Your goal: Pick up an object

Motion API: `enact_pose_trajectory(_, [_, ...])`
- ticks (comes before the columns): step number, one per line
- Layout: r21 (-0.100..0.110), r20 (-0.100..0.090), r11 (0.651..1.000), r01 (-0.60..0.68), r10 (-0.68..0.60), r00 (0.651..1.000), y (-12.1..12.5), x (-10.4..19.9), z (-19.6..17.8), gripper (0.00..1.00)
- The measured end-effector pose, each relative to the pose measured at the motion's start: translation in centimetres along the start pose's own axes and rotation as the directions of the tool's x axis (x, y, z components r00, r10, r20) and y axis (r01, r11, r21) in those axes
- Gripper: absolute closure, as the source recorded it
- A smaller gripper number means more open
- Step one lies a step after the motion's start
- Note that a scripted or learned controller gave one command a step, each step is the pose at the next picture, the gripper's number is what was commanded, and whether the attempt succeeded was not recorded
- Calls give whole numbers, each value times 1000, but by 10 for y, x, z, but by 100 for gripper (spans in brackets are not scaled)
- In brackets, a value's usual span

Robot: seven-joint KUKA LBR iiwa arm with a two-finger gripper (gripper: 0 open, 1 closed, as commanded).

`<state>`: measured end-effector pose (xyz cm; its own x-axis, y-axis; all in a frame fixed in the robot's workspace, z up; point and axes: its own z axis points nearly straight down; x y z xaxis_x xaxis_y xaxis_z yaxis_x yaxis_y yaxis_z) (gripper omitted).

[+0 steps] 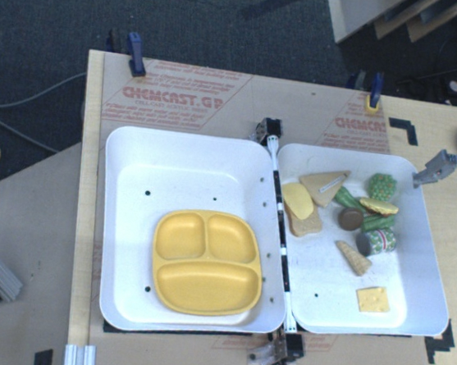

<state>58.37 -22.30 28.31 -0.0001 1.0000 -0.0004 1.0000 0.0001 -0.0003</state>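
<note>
Beyond the right bin's (pixel 432 244) far edge, fingers (pixel 449 171) spread, gripping nothing

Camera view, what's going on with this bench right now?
A robot arm reaches in from the right, its claw hovering by the far right edge of the right bin, holding nothing visible. That bin holds a heap of toy food. The left bin holds a yellow divided plate. Nothing is picked up yet.
</note>
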Motion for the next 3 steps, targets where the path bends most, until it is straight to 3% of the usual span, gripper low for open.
enact_pose_trajectory(1, [6, -2, 1000, 4, -4, 1000, 65, 2, 125, 0])
enact_pose_trajectory(2, [13, -23, 1000, 5, -4, 1000, 84, 8, 199, 0])
enact_pose_trajectory(3, [1, -7, 1000, 5, -5, 1000, 84, 4, 188, 100])
